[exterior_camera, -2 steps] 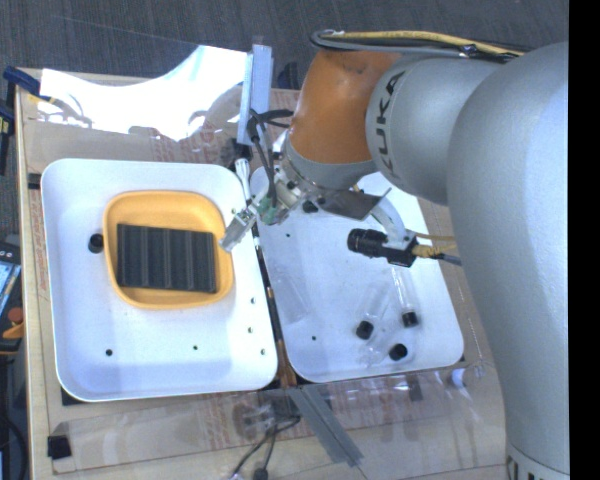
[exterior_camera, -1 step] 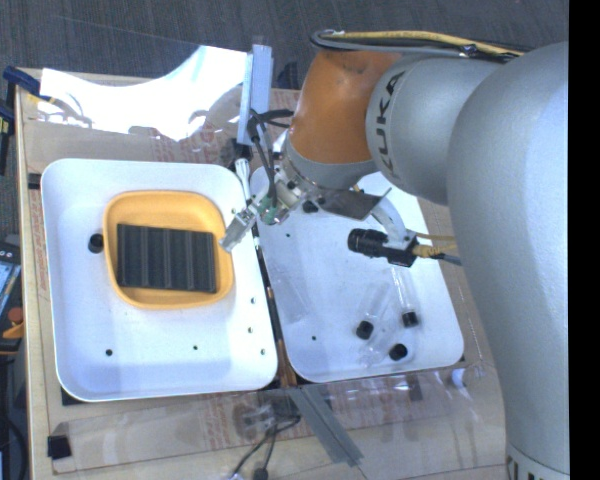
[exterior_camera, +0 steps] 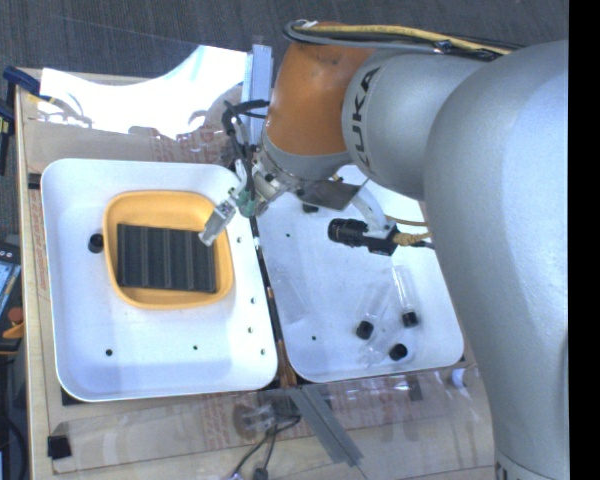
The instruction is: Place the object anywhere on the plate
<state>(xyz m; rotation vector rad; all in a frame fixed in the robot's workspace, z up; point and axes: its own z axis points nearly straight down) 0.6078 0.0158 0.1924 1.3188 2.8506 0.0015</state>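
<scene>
Grey arm with orange wrist band reaches in from the right and hangs over the seam between the two shallow white bins. Two-finger gripper sits at the right rim of the yellow rounded-square plate with a dark ribbed centre, which lies in the left white bin.

A small pale grey piece with a green spot shows at the gripper tip, over the plate's upper right edge; too small to identify, and I cannot tell whether the tip grips it or whether the gripper is spread or closed.

Right of the gripper and lower, in the right white bin: clear tube-like items with small black caps, lying loose near the bin's lower right corner. A black cylindrical fitting on the arm sits just right of the gripper.
</scene>
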